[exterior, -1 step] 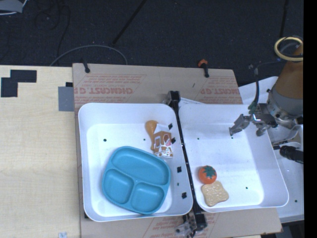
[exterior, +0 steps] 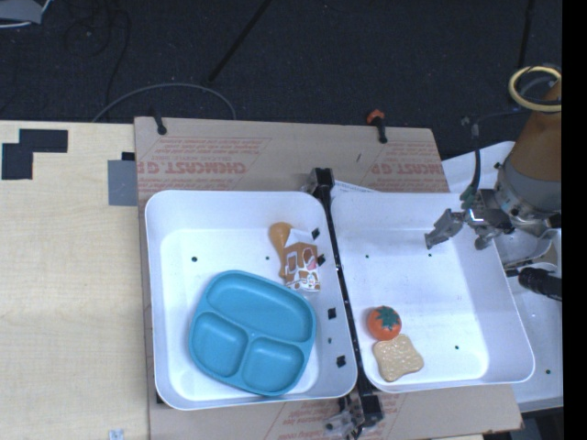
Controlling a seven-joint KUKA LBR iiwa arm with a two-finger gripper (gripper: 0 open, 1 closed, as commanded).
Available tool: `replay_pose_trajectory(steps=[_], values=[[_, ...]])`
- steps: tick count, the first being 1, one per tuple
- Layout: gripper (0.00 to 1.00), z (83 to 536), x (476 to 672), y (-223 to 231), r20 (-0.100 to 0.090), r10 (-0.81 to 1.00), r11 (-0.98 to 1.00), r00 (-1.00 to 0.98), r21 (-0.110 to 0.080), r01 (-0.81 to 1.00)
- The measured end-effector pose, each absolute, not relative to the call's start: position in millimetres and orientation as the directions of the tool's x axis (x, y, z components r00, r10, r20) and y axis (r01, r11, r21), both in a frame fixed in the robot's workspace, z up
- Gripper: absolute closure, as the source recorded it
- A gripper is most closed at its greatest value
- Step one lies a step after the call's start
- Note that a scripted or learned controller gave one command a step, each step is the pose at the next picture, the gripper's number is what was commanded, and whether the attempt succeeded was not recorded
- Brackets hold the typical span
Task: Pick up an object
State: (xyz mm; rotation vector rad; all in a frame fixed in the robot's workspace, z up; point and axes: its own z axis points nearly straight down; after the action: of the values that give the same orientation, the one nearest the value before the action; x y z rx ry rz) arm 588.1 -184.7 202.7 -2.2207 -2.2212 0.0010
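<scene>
1. Step in hand: approach. Nothing picked yet; the pincer (exterior: 459,227) hangs over the right bin (exterior: 514,356), at its far right side, fingers spread, nothing between them.
2. Likeliest targets: tomato (exterior: 385,322) and bread slice (exterior: 398,358), toward the near edge and left of the pincer, well apart from it.
3. Next move calls for travel that way, then descent.
4. Arm (exterior: 537,154) enters from the right, wrist angled left.

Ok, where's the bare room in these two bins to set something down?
Most open: the right bin, its floor bare between the gripper and the toy tomato with the cracker below it. Left bin is crowded: the blue divided plate, a small printed carton and a tan piece. Its upper-left corner is free.
</scene>
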Motion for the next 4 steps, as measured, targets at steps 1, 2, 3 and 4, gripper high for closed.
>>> replay_pose_trajectory(steps=[1,2,3,4], values=[[0.0,156.1,595.0,-185.9,0.001,1.0,0.001,-0.001,-0.006,1.0],[0.0,112.0,592.5,-180.4,0.002,1.0,0.0,0.0,-0.007,1.0],[0.0,86.4,592.2,-179.1,0.001,1.0,0.0,0.0,-0.005,1.0],[1.0,97.8,592.5,-179.9,0.001,1.0,-0.002,0.002,-0.004,1.0]])
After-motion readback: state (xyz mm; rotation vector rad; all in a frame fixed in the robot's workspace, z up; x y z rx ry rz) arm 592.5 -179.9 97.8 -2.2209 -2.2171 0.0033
